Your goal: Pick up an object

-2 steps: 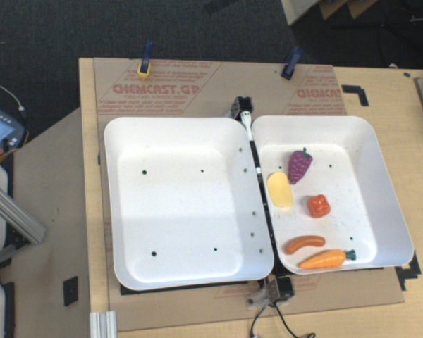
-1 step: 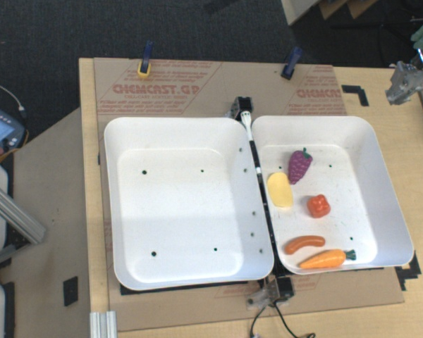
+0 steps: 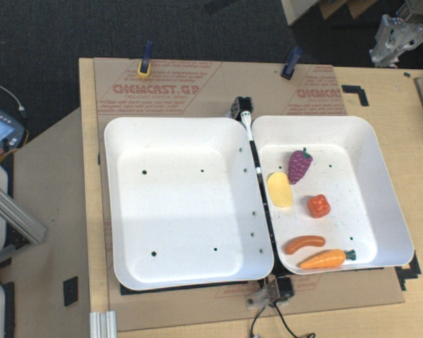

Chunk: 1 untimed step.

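The right bin (image 3: 383,174) holds several small toys. A purple bunch of grapes (image 3: 299,165) lies near its middle, and a yellow rounded piece (image 3: 280,190) sits just left of it by the divider. A red pepper-like piece (image 3: 319,205) lies to the right. At the front are an orange-brown sausage (image 3: 304,244) and an orange carrot with a green top (image 3: 326,259). Grey metal that looks like the gripper (image 3: 397,37) shows at the top right corner, beyond the bench and far from the bins.
The left bin (image 3: 127,189) stands beside the right one, with a black hinge strip (image 3: 257,182) between them. Two blue clamps (image 3: 146,58) (image 3: 292,62) hold the cardboard base at the back edge. Cables run off the front (image 3: 271,308).
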Each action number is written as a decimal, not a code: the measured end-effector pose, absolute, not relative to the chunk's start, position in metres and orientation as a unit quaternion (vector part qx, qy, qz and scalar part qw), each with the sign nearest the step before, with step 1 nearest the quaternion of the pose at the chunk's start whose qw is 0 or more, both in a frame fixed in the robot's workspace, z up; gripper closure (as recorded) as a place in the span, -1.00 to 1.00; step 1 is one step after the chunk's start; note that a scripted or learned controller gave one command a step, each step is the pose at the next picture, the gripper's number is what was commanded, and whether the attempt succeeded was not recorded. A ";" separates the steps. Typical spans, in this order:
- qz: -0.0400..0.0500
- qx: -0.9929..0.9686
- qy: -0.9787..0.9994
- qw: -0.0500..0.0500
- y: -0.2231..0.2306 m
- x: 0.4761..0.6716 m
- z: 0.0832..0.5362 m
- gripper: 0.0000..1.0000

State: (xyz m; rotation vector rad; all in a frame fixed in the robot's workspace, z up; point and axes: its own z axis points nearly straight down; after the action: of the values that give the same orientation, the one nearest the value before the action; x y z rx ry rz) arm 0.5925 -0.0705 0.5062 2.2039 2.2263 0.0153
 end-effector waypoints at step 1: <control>-0.003 0.707 0.708 -0.003 -0.060 0.591 0.421 1.00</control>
State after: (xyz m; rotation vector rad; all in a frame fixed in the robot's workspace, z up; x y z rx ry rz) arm 0.5907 -0.0597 0.4209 2.2247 2.2278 -0.0087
